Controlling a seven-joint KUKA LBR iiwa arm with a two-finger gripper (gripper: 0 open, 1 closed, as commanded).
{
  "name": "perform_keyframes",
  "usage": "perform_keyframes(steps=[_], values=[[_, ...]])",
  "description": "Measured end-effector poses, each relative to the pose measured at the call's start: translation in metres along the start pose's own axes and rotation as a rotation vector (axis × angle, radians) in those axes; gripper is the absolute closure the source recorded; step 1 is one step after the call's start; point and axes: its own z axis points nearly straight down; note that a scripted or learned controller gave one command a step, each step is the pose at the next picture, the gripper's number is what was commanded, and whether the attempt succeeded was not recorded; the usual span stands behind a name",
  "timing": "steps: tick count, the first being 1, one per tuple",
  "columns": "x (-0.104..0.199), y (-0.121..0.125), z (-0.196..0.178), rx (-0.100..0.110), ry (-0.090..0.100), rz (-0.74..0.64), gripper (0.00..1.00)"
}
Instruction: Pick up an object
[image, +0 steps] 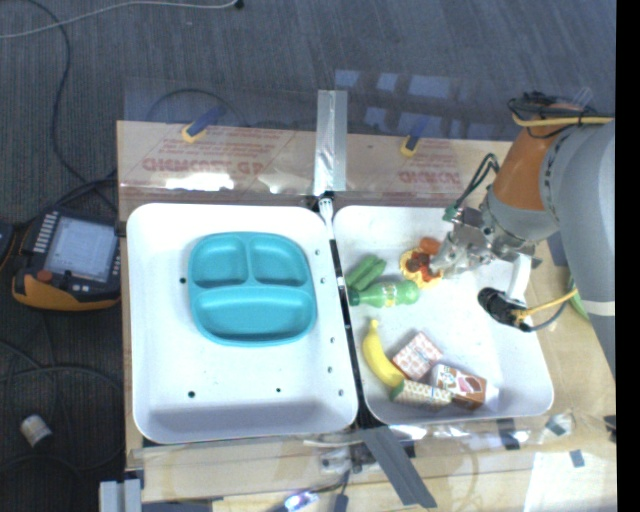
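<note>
My gripper (452, 252) is down in the right bin (520, 350), near its back edge. It is right beside a small cluster of orange, yellow and red toy food (420, 262) and seems to touch it. Left of the cluster lie a green vegetable (364, 271) and a green bottle (386, 294). A yellow banana (377, 357) lies further forward. Next to it are a red patterned box (417, 353), a second red box (460, 384) and a pale flat packet (420, 394).
A teal divided plate (250, 288) sits in the left bin (200, 400). The ridge between the bins (340, 310) runs down the middle. A black cable end (500, 305) hangs over the right bin beside the arm (530, 190).
</note>
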Motion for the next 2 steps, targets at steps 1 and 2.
perform_keyframes(steps=[1,2], values=[[0.027,0.034,-0.098,0.019,-0.007,-0.182,1.0],[-0.021,-0.008,-0.107,0.02,-0.004,-0.562,1.0]])
